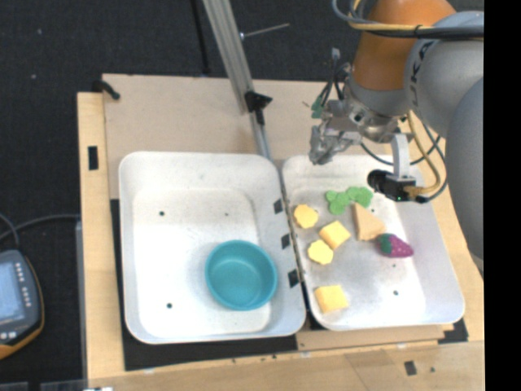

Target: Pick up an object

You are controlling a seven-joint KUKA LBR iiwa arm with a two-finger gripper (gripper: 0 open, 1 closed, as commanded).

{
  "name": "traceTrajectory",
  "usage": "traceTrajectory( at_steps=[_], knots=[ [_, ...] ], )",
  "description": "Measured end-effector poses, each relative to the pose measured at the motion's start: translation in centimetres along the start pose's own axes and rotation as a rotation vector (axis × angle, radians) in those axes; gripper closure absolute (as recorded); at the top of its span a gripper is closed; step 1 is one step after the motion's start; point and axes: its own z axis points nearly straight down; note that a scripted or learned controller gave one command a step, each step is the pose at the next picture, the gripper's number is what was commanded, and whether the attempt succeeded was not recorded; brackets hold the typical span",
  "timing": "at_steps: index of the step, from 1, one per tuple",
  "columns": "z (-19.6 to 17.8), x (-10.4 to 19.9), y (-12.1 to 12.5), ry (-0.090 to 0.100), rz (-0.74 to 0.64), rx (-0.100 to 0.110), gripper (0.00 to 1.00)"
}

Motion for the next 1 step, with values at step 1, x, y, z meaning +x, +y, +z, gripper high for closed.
traceTrajectory(
  at_steps=[1],
  knots=[
    [0.7, 4.26, -0.64, 0.001, 0.0, 0.002, 1.0]
  ],
)
